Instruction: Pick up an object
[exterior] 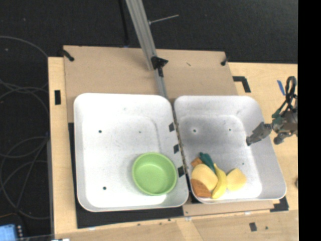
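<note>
Tool sits at mid-right of frame, over right bin's edge; can't tell its state, nothing seen in it. Pile of yellow objs lies at bin's lower part, green bowl in left bin. Pick not begun, reach + grab left

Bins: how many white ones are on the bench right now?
2. The left bin holds a green bowl near its front right corner. The right bin has a cluster of yellow and brown items along its front edge.
</note>
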You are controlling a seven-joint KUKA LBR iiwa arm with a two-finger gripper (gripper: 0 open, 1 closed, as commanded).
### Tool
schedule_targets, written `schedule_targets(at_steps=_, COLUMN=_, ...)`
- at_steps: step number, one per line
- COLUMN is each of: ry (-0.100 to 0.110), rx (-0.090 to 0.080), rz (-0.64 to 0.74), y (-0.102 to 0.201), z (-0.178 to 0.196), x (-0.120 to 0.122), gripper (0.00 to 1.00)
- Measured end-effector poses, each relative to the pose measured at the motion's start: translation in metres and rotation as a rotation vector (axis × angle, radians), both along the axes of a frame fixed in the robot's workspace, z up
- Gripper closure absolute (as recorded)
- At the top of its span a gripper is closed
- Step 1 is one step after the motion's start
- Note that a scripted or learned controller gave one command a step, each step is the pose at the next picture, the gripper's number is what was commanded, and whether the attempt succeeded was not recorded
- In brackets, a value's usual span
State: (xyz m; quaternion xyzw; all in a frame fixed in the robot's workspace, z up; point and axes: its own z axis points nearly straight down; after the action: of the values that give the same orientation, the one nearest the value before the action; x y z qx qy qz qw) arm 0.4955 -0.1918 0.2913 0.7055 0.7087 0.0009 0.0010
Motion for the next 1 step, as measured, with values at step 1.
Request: schedule_targets(at_steps=1, ry=-0.001, rx=0.0, rz=-0.001, y=-0.0001, z=0.0001, x=0.0, gripper=0.0)
